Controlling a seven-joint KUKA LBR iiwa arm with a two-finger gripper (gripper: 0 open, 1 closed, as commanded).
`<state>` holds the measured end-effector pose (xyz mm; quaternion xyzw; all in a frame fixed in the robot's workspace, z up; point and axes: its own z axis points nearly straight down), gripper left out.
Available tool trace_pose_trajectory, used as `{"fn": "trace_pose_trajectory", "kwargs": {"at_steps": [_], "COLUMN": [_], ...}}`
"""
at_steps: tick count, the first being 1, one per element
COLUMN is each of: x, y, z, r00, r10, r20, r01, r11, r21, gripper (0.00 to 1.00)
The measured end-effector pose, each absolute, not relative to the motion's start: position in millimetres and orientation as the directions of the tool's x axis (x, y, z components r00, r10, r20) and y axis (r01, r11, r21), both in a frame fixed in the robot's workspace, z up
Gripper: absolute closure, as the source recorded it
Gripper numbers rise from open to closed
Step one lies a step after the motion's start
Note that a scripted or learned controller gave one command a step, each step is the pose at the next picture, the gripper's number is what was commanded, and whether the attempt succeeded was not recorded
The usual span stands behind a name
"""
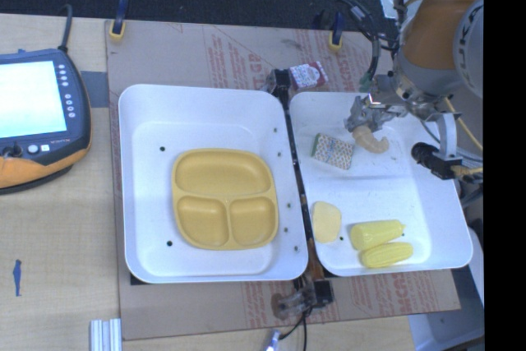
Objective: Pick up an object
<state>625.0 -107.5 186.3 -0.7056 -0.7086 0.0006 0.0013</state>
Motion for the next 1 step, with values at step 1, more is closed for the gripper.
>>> {"fn": "trace_pose_trajectory", "kwargs": {"at_steps": [1], "x": [543.3], "y": [-69.5], "z": [229.0], "r00": [-0.006], "r10": [1.000], "r20": [0.000], "r01": [1.000], "r11": [0.006], "r21": [-0.004], "gripper": [1.00]}}
